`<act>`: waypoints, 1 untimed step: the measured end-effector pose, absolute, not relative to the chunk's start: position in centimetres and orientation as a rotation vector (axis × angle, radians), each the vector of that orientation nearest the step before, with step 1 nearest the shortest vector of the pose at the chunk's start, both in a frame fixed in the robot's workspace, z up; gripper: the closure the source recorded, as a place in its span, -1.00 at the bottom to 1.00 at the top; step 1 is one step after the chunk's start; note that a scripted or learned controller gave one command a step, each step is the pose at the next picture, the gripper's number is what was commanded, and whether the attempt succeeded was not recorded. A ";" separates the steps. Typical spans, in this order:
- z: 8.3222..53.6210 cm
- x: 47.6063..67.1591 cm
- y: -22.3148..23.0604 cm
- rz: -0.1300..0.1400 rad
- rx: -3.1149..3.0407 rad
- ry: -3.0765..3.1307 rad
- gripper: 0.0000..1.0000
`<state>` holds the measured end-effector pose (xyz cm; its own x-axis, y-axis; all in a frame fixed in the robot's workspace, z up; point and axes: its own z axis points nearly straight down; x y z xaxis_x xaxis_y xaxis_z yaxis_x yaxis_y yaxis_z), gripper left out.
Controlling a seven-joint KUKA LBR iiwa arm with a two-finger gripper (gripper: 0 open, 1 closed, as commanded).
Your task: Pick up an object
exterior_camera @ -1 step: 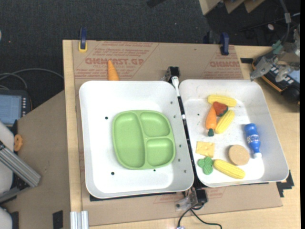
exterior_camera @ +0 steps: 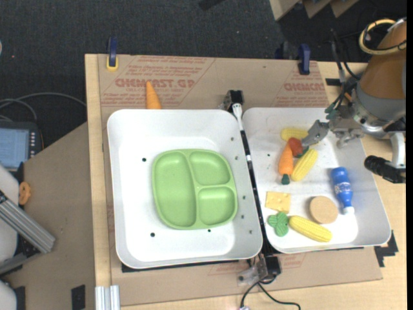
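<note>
Nothing picked yet, by my read: the toy food all lies in the right bin. Carrot and corn cob sit mid-bin toward its far edge, blue bottle near the right wall. The hand hovers just above that cluster; can't tell if it's apart or together. Left bin carries a green divided plate. Desk is tan board, blue clamps at far edge; dark floor beyond.
</note>
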<state>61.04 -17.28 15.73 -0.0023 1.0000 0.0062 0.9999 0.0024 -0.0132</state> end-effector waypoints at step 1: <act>7.9 63.4 -13.7 0.005 -2.210 -2.220 -1.00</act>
